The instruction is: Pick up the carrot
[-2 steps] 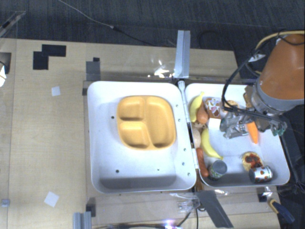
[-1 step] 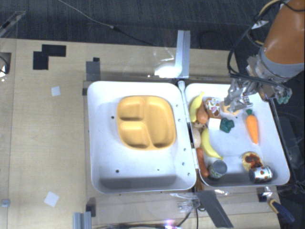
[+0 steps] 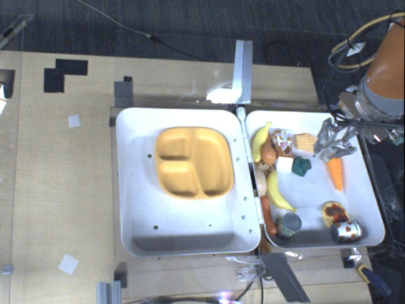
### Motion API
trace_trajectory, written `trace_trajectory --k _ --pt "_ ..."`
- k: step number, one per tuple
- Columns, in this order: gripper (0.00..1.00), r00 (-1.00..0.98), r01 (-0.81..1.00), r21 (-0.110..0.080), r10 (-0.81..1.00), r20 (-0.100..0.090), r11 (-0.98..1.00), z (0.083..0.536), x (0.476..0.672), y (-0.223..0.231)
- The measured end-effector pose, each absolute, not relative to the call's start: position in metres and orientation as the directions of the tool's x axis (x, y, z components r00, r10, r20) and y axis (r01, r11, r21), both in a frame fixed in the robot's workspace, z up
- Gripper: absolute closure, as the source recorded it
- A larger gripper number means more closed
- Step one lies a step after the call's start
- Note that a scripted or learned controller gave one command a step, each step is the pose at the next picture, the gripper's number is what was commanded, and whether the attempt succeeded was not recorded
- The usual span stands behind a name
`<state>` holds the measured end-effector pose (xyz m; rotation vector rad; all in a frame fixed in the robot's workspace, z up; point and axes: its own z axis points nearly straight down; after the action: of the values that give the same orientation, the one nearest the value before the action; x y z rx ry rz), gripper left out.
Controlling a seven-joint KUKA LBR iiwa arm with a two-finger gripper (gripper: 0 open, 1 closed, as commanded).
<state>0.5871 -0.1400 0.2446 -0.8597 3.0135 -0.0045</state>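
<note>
The orange carrot [image 3: 336, 173] lies pointing toward the front, near the right wall of the right bin [image 3: 370, 195]. My gripper [image 3: 336, 142] hovers just behind the carrot's thick end, at the bin's back right. Its metal fingers [image 3: 326, 135] stand apart, so it is open with nothing between them. The arm's orange band [image 3: 387, 68] rises above it toward the right edge.
The right bin also holds two bananas [image 3: 278, 192], a green block [image 3: 301, 166], a white cube [image 3: 285, 164], a bread piece [image 3: 305, 142], a grey cup [image 3: 290, 223] and a can [image 3: 347, 231]. A yellow divided plate [image 3: 193, 162] sits in the left bin [image 3: 136, 189].
</note>
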Motion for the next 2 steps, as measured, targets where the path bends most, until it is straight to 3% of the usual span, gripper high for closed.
trace_trajectory --k 1,2 --pt "1.00 -0.649 -0.761 -0.005 -0.761 -0.003 0.649 0.204 0.506 -0.162" --pt "1.00 -0.675 -0.738 0.000 -0.738 -0.004 0.675 0.127 0.537 -0.202"
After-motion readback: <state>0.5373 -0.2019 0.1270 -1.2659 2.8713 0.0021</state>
